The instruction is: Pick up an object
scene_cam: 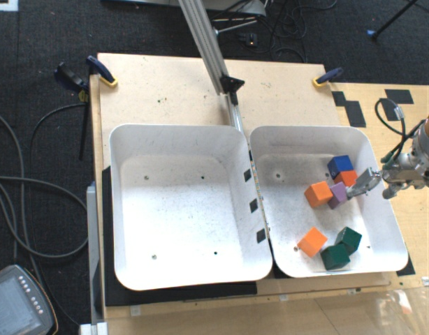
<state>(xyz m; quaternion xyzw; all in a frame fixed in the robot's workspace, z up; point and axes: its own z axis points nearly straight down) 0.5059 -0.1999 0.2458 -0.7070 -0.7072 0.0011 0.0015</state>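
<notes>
Your gripper reaches over the right bin rim; you cannot tell its finger state. It sits against the purple block, beside blue block.

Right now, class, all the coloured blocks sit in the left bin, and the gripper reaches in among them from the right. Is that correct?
Not quite. The camera view shows the blocks, such as the blue block and the purple block, in the right bin, not the left bin. The rest stands: the gripper reaches in among them from the right.
</notes>
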